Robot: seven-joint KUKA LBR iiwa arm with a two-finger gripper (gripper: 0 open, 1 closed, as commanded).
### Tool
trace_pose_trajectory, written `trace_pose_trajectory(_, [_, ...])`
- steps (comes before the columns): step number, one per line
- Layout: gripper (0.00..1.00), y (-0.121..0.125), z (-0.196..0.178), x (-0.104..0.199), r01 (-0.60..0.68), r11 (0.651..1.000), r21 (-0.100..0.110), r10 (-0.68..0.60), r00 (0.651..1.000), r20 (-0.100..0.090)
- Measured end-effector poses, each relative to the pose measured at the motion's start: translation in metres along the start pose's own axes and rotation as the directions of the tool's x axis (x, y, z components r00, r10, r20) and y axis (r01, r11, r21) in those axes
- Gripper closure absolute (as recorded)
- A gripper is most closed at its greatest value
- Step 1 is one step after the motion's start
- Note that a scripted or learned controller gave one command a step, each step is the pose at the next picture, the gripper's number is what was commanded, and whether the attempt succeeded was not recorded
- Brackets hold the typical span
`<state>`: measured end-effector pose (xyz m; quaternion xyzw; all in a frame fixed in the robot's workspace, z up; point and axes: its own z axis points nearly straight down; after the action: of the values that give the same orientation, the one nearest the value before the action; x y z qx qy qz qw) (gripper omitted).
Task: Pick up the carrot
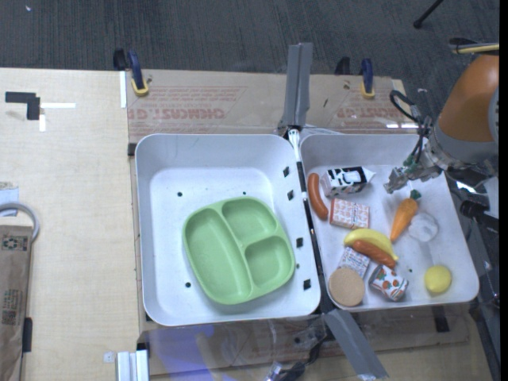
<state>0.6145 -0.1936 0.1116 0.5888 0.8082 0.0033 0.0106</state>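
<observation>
The carrot (402,217), orange with a small green top, lies in the right bin (464,236), right of centre, its green end pointing to the back. My gripper (411,178) hangs just above and behind that green end, near the bin's back right part. Nothing shows as held in it. The grey arm with its orange band (468,105) reaches in from the right.
Around the carrot lie a clear cup (424,228), a banana (369,238), a pink wafer pack (350,213), a black-and-white carton (348,178), a sausage (317,195), a cookie (347,287) and a lemon (437,279). A green divided plate (238,248) sits in the left bin (159,205).
</observation>
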Motion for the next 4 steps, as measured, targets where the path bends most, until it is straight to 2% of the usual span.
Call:
trace_pose_trajectory(1, [0.0,0.0,0.0,0.0,0.0,1.0,0.0,0.0,1.0,0.0])
trace_pose_trajectory(2, [0.0,-0.036,0.013,-0.009,0.053,0.999,0.002,-0.053,0.998,-0.017])
trace_pose_trajectory(3, [0.0,-0.061,0.017,0.0,0.238,0.971,0.01,-0.238,0.971,-0.015])
trace_pose_trajectory(4, [1.0,-0.061,0.007,-0.001,0.235,0.972,0.009,-0.234,0.972,-0.014])
